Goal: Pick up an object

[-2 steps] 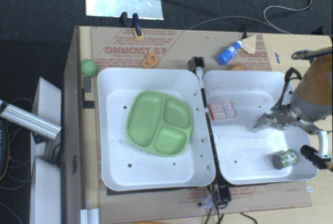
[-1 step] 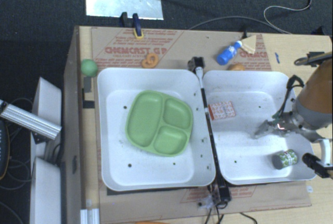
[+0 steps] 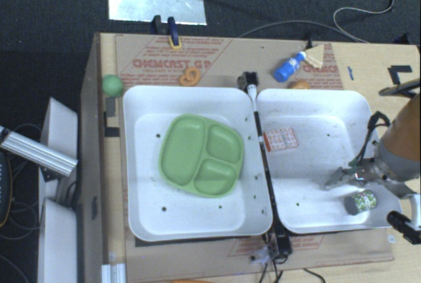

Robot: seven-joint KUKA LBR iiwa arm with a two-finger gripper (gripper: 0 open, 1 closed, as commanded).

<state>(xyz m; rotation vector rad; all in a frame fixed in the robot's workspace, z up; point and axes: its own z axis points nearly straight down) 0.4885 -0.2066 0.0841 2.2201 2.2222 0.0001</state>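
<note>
My gripper [image 3: 343, 178] hangs low over the right side of the right bin [image 3: 316, 222], reaching in from the right edge. A small grey-green can [image 3: 360, 201] lies on its side just below and to the right of the gripper, apart from it. A small red-and-white patterned card [image 3: 281, 139] lies flat near the right bin's left wall. A green divided plate [image 3: 201, 155] fills the middle of the left bin [image 3: 141, 209]. Nothing shows between the gripper's tips.
Behind the bins, on the cardboard, lie a blue bottle [image 3: 289, 68], an orange ring [image 3: 190, 76] and a green ball [image 3: 112, 85]. A blue-and-yellow clamp [image 3: 172, 31] stands at the back edge. A black divider [image 3: 262, 156] runs between the bins.
</note>
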